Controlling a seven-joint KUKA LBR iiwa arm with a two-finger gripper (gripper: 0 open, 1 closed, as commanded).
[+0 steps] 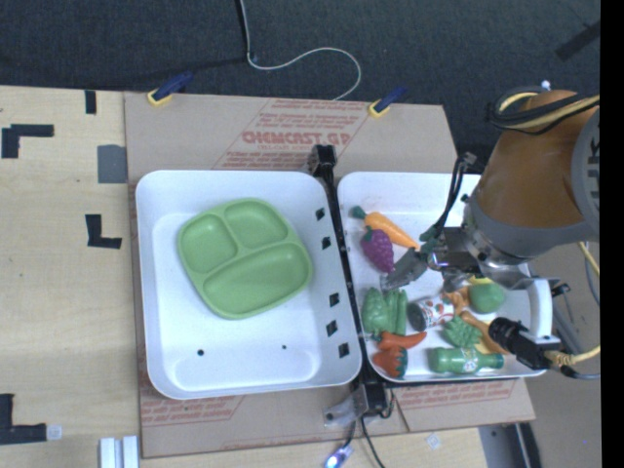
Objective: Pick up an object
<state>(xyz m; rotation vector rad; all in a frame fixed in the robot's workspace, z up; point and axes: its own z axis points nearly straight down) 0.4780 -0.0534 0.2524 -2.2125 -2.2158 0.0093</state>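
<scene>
Arm [531, 178] comes in from the frame's right, over the right bin [409, 185]; claw [409, 269] sits low at centre-right among the toys, fingers spread apart, nothing visibly between them. Just left of it: purple grapes [378, 250]; carrot [390, 228] above; green toy [384, 311] below. More toys crowd the bin's lower part: red piece [395, 349], green bottle [466, 362]. Left bin [161, 291] at frame centre-left holds a green divided plate [244, 257]; both bins sit on cardboard [283, 130] on the desk [58, 291].

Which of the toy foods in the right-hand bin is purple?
The purple grape bunch, just below the orange carrot near the divider between the bins. The toys around it are orange, green or red.
</scene>
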